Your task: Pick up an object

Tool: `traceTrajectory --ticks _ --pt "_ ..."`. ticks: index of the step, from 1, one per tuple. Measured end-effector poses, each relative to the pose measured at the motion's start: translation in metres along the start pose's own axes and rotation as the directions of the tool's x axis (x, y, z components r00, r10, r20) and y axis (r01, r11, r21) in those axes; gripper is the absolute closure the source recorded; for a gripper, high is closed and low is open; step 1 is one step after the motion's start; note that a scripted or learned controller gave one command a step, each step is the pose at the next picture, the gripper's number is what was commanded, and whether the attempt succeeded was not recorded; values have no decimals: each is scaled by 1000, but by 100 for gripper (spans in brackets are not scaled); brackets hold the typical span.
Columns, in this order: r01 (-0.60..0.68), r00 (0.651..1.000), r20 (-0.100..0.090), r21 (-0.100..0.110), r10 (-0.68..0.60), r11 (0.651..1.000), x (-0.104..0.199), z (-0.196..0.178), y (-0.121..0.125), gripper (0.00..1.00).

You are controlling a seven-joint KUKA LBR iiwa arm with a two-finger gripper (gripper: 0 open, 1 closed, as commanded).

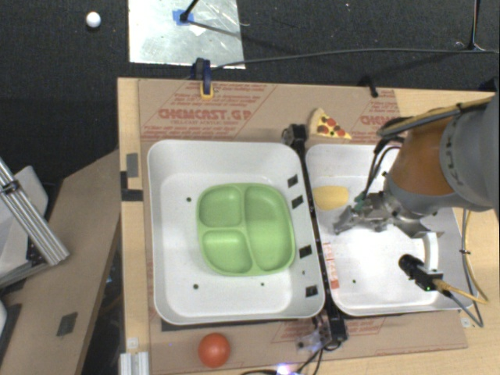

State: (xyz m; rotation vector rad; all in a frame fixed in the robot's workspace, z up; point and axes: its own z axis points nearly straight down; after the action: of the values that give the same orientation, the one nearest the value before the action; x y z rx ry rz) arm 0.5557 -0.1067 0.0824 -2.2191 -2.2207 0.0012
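1. Surface (266, 108): it carries two white bins side by side.
2. Bins: the left bin (156, 209) holds a green plate (246, 229). The right bin (375, 287) holds the only loose thing within reach.
3. Arm (426, 166): it reaches over the right bin, bent low toward the bin's left wall. The step in hand looks like the approach, with no grasp made yet.
4. Pincer (346, 222): it sits low in the right bin, and whether it is spread or pressed together cannot be told.
5. Yellow lump (330, 198): the likely target lies in the right bin's upper left, just beside the pincer and a little above it in the view. Nothing shows it gripped. The next move probably calls for a short shift toward it, then closing around it and lifting.
6. Writing: red letters on the surface read "CHEMCAST GP", and a second print near the arm is partly hidden.
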Motion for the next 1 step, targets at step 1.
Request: traceTrajectory --ticks 1 --pt "0 1000 1 -4 0 1000 0 -13 1 100"
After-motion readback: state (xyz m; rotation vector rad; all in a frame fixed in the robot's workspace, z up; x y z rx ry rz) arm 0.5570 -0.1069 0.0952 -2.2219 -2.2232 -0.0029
